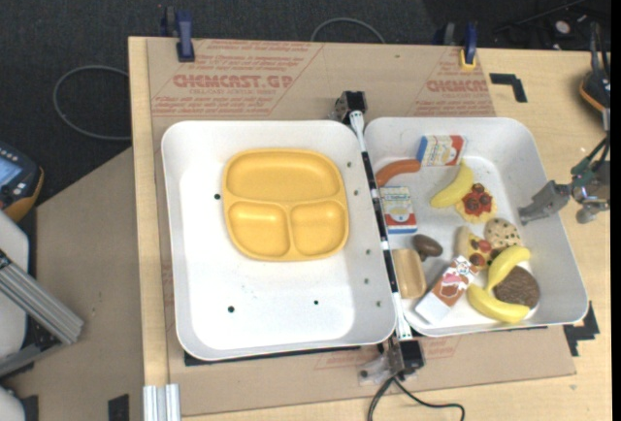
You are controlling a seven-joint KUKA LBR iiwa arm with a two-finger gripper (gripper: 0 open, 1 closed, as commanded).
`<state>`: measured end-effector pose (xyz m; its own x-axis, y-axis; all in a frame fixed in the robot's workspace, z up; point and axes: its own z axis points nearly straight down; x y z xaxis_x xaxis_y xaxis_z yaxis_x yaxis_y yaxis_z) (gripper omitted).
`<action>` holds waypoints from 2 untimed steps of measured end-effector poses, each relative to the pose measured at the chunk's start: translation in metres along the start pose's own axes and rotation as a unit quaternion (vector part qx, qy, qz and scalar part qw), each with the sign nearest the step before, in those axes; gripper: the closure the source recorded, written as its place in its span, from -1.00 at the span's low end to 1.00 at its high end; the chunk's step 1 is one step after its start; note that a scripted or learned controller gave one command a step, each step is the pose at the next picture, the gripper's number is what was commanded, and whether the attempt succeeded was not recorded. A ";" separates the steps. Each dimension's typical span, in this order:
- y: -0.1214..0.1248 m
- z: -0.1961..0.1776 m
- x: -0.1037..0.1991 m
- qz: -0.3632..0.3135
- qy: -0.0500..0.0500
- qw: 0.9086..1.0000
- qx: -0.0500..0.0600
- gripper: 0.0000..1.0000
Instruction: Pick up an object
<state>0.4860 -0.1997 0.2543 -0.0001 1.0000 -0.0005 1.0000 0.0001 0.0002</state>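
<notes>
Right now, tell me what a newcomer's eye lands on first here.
First, the big yellow three-compartment plastic tray, lying alone in the left white bin. Next, the clutter of toy food in the right white bin: two yellow bananas, a cookie, small cartons. The gripper hovers at that bin's right edge.

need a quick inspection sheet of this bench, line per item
surface: brown board bearing two white bins; left bin, right bin
job's things: toy food in the right bin, including bananas, a cookie, small cartons
clutter: yellow divided tray in the left bin
grippers: pincer over the right bin's right side, holding nothing visible
cables: grey loop on the floor at left; black lead at the front edge
surroundings: dark carpet, blue clamps
</notes>
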 end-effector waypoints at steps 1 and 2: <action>-0.009 0.123 0.046 -0.001 0.004 1.000 0.007 -1.00; 0.064 0.170 0.111 -0.003 -0.001 1.000 -0.006 -1.00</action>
<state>0.5496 -0.0883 0.0845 -0.0070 1.0000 -0.0029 0.9999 0.0070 0.0118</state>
